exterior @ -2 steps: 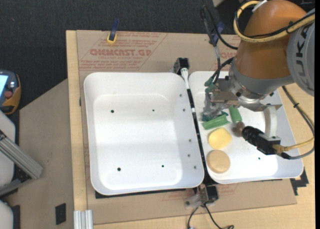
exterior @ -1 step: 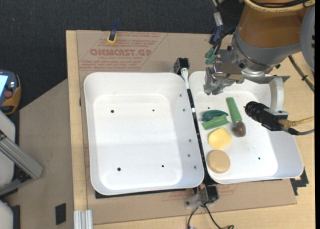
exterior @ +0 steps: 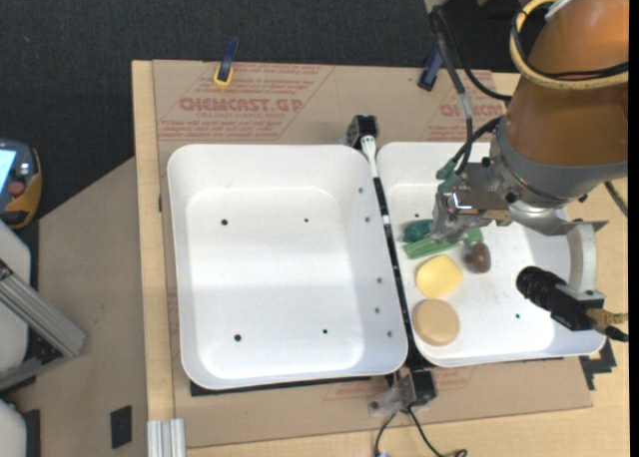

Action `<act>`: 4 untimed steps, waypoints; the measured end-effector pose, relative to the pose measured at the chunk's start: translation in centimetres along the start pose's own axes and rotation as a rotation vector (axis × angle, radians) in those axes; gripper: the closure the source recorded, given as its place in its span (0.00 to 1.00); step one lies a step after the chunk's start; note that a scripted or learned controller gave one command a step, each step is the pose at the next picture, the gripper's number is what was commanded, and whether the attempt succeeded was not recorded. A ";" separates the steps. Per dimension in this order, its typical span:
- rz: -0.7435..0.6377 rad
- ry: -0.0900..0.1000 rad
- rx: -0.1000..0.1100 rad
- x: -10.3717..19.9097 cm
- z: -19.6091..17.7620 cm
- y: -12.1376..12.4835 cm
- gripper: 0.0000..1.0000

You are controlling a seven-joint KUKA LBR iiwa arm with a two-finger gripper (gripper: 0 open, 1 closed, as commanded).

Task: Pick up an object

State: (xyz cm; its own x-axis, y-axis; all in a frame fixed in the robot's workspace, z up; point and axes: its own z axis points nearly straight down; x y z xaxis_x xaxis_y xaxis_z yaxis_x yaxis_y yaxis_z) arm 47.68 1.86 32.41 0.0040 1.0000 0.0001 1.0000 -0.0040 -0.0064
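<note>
Gripper (exterior: 461,228) sits low in the right white bin (exterior: 499,340), its opening impossible to judge, just above a green flat object (exterior: 427,242); yellow round piece (exterior: 438,276) lies nearby.

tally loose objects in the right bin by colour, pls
Green: 1, green object, by the gripper
Yellow: 1, yellow round piece
Tan: 1, tan round piece
Dark brown: 1, dark small object
Total: 4, all in the right bin. Anything under the arm is hidden.
</note>
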 end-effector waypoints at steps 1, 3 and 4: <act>-0.011 0.003 -0.021 5.5 -11.0 0.3 1.00; -0.007 0.003 -0.014 11.8 -11.3 0.2 1.00; -0.012 0.007 -0.020 17.3 -21.8 0.0 1.00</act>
State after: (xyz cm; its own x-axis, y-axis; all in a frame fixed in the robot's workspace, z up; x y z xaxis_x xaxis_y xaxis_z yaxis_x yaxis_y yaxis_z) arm 47.92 19.11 54.18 -0.0075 0.9999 0.0070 0.9999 0.0074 0.0138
